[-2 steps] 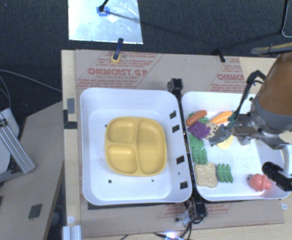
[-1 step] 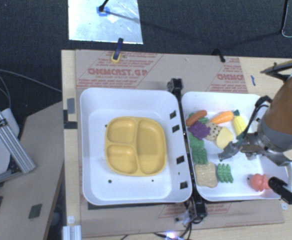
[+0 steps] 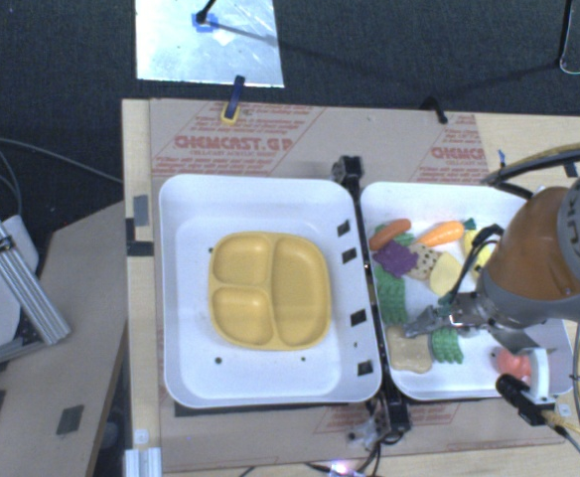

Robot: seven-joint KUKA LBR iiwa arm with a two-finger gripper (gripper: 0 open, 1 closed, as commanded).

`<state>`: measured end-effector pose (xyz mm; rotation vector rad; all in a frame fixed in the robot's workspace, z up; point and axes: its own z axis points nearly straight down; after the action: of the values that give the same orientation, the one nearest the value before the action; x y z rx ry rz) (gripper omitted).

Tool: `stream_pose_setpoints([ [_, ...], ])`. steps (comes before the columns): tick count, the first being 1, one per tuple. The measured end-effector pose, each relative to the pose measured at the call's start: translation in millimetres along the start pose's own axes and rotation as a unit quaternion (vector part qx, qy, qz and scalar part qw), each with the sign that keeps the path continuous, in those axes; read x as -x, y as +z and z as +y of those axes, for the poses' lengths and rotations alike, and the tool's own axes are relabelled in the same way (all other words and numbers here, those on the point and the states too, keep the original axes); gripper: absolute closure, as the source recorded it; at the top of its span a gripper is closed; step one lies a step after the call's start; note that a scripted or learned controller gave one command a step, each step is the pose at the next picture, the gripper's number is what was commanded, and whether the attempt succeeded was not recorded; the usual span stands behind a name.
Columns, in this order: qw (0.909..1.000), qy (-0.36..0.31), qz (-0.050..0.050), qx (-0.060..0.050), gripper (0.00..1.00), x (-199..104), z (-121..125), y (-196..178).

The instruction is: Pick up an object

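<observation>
Over the right bin (image 3: 409, 195), toward its five o'clock side, the grey arm (image 3: 548, 256) with its orange band reaches in from three o'clock and holds its jaws (image 3: 431, 323) low above the toys. The two dark fingers (image 3: 419, 325) point toward nine o'clock and stand slightly apart, with nothing seen between them. Just beside them at six o'clock lies a green leafy toy (image 3: 447, 346), touching a pale tan flat piece (image 3: 410, 352) near the bin's lower left corner. At twelve o'clock from the jaws sit a purple grape bunch (image 3: 396, 257), another green leafy piece (image 3: 388, 294), a spotted cream piece (image 3: 425, 261) and a yellow toy (image 3: 448, 272) tucked against the arm. Farther toward twelve o'clock lie two orange carrots: one (image 3: 390, 233) near the divider, the other (image 3: 441, 233) with a green top, beside it at three o'clock. A pinkish-red toy (image 3: 511, 363) shows under the arm at the bin's five o'clock edge.

Left of the divider, the left bin (image 3: 186, 217) holds a yellow divided plate (image 3: 270, 289) lying flat at its centre. Both bins rest on a cardboard sheet on the counter (image 3: 91, 266)
</observation>
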<state>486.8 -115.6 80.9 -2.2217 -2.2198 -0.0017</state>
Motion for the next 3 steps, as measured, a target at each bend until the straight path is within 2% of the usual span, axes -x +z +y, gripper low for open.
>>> stream_pose_setpoints([
  [1, 1.0, -0.002, 0.0, 0.004, 1.0, -1, 3, -16],
  [2, 1.0, -0.008, 0.002, 0.005, 1.0, -104, 2, -108],
  [3, 1.0, -0.005, 0.0, 0.001, 1.0, -139, 12, -103],
])
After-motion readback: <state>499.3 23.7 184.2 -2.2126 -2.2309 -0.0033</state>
